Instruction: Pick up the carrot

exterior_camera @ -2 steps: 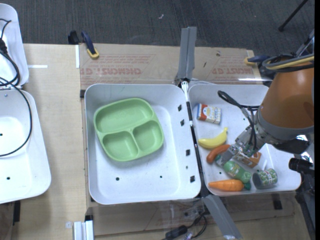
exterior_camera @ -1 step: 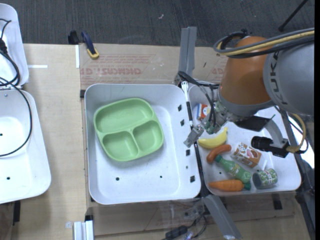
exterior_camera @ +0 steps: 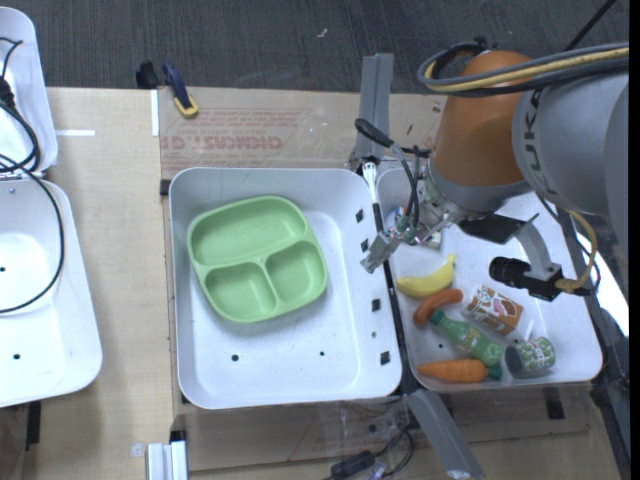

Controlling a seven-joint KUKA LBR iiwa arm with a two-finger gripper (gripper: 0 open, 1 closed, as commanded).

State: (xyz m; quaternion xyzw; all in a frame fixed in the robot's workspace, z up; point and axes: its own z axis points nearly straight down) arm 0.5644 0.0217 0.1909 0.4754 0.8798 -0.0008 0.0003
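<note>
On the left, the first white bin point(exterior_camera: 190, 268) sits on the table point(exterior_camera: 110, 148) with a green divided plate point(exterior_camera: 258, 258) lying in its far-left part. A blue-handled clamp point(exterior_camera: 178, 90) rests on the table beyond that bin, at the far edge. Right beside it stands the second white bin point(exterior_camera: 578, 313), where the clutter is. The grey arm point(exterior_camera: 570, 138) with its orange band reaches in from the right, and its gripper point(exterior_camera: 385, 246) hangs over the seam between the two bins, close to the left wall of the right bin. How far apart the fingers stand I cannot tell from here, and nothing shows between them. Just right of the gripper and a little nearer lies a yellow banana point(exterior_camera: 427, 281), with a small red-orange sausage-like piece point(exterior_camera: 438, 306) touching its near side. A green bottle point(exterior_camera: 468, 336) lies tilted nearer still, a small printed carton point(exterior_camera: 494, 310) to its right. The carrot point(exterior_camera: 452, 371) lies flat at the near edge of the right bin, well apart from the gripper. A round green can point(exterior_camera: 532, 356) lies right of it.
</note>
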